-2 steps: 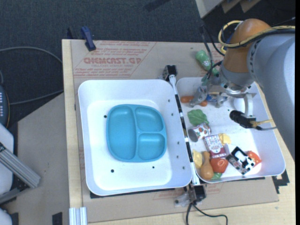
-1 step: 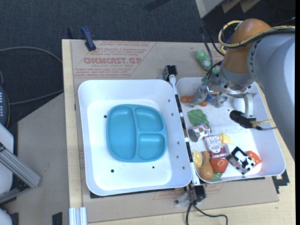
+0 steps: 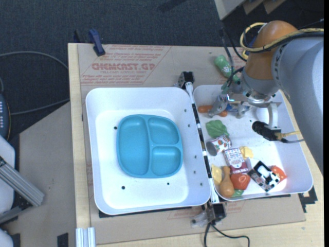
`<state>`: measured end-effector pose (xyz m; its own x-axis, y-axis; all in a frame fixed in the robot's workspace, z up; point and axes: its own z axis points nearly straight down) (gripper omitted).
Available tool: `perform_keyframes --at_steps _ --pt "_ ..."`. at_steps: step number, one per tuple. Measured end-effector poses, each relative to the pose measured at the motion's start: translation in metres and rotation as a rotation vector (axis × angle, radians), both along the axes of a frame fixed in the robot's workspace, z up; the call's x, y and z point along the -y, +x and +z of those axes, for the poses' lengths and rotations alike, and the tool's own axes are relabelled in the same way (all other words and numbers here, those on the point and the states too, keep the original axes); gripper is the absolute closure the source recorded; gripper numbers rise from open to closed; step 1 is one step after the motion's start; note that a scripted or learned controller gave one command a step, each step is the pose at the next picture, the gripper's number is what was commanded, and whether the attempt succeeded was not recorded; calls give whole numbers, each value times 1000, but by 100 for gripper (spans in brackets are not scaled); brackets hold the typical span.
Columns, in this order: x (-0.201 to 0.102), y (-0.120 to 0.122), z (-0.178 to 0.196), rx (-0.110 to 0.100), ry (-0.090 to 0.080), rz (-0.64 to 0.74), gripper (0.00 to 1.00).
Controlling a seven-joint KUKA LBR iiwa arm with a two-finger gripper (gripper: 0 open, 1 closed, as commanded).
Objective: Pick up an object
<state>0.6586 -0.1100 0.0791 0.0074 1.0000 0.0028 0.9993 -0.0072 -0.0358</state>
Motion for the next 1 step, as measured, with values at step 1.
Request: perform_keyframes --at_steps 1 --pt "1 0 0 0 2 1 0"
